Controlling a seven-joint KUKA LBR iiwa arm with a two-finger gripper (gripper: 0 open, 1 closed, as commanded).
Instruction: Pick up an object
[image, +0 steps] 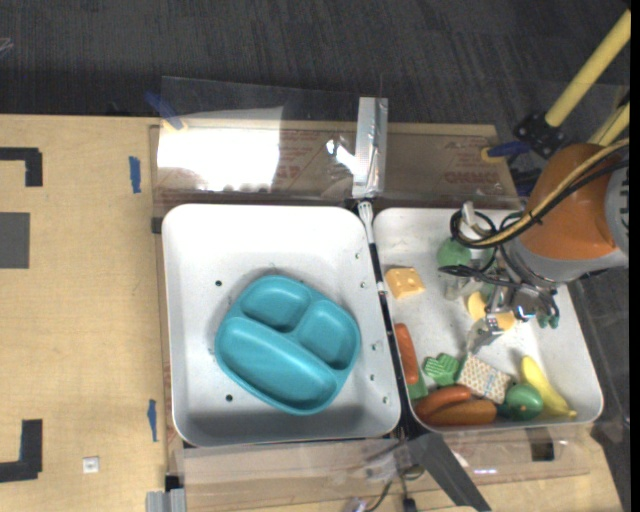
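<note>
My gripper (492, 322) hangs low over the middle of the right bin (575, 345), reaching in from the right under the orange wrist band. Small yellow pieces (502, 319) sit right at its tip, and I cannot tell whether they are held. A yellow cheese wedge (404, 282) lies to its left. Below it lie a checkered waffle piece (483, 378), a green toy (438, 368), a banana (541, 386) and a red sausage (458, 406). An orange carrot-like stick (406, 352) lies along the bin's left wall. A green item (455, 255) shows beside the wrist.
The left bin (200, 240) holds a teal divided plate (288, 342). A clear plastic sheet and a metal strip (368, 150) stand behind the bins. Black and yellow cables (500, 228) loop off the wrist over the right bin's back half.
</note>
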